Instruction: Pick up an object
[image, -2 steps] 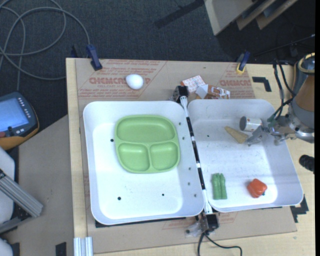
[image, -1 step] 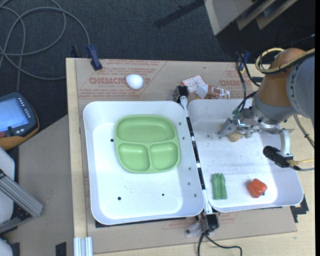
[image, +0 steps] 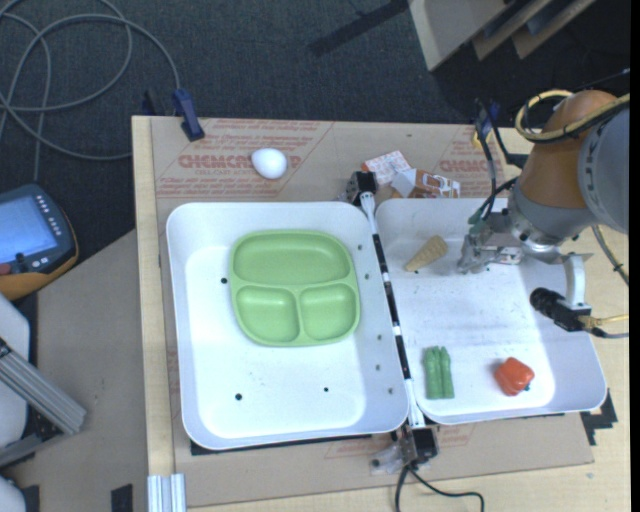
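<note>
The right bin (image: 470, 310) holds three objects: a tan wedge-shaped piece (image: 427, 253) near its back left, a green pea-pod-like piece (image: 438, 372) at the front, and a red pepper-like piece (image: 514, 375) at the front right. My gripper (image: 480, 255) hangs low over the back of the right bin, just right of the tan wedge and apart from it. Nothing shows between its fingers.
The left bin (image: 200, 330) holds a green divided plate (image: 295, 285). Behind the bins on the cardboard lie a white egg-like ball (image: 268, 162) and some crumpled wrappers (image: 405, 175). A black cable connector (image: 555, 305) hangs off the arm over the right bin.
</note>
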